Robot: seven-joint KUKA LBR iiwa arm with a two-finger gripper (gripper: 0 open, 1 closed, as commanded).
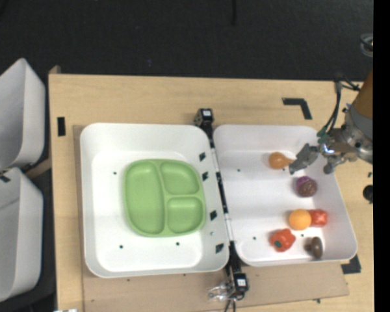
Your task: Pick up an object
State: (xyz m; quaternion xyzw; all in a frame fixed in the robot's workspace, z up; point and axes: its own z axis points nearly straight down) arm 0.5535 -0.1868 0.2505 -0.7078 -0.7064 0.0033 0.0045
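White moulded shapes (10,174) stand at the far left, off the wooden bench (149,99).

Left bin (104,252) — shallow, white, holding one green divided plate (162,197) with three compartments, lying flat near the bin's middle.

Black clips (204,116) sit at the top and bottom of the seam where the two bins meet.

Right bin (247,148) — shallow, white, holding six small items:
- orange rounded piece (279,160), upper part of the bin, just beside the gripper's left fingertip; touching or apart cannot be told.
- red pepper-like piece (282,240), near the front wall.
- dark purple round piece (305,186), below the gripper.
- orange ball (299,220), touching a red block (318,217) on its right.
- brown item (314,246), front right corner.

Gripper (312,161) — reaches in from the right over the upper right part of the right bin; fingers spread apart, one dark finger (303,157) angled toward the orange rounded piece, the other near the bin's right wall. Nothing sits between them.

Black corner marks (298,106) lie on the bench behind the right bin.
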